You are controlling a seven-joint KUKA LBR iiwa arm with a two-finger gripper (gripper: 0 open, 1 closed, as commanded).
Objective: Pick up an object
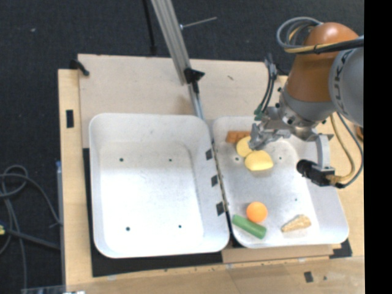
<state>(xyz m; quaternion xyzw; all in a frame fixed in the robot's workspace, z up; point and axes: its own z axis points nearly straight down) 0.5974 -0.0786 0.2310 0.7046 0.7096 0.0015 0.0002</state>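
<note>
Two shallow white bins (153,124) are sitting side by side — the right one holding two yellow rounded pieces (258,161), one orange ball (256,211), one green cylinder (248,226), one tan wedge (296,223). The grey arm (318,72) is reaching down, its gripper (257,141) hovering over the yellow pieces — grip state unclear.

I see open floor across the whole left bin (153,182). In the right bin (318,219) my gripper (260,135) crowds the far corner, tight against two yellow pieces (257,159) and an orange-brown block (236,136). The middle floor is open. Along the near wall an orange ball (257,211), green stick (248,226) and tan wedge (296,223) block a low pass.
</note>
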